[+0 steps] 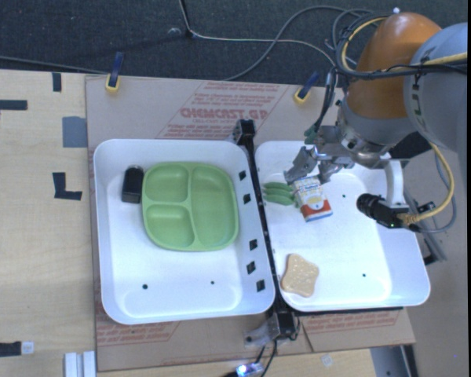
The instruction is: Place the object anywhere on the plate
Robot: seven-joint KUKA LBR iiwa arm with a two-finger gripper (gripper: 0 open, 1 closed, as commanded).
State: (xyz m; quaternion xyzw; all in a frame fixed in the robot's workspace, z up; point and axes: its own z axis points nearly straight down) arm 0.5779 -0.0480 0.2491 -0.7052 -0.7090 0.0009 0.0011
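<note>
Carton [315,197] in right bin [377,281] sits partly hidden under jaws; their state unclear; plate [191,207] left.

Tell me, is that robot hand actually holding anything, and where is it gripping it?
It cannot be told. The hand is right over the top of the small carton in the right bin, but the contact itself is hidden from this angle.

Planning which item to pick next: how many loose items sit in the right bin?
3. A small carton stands near the bin's middle, just below the gripper; a green item lies left of it; a bread slice lies near the front edge. Others may hide under the arm.
</note>
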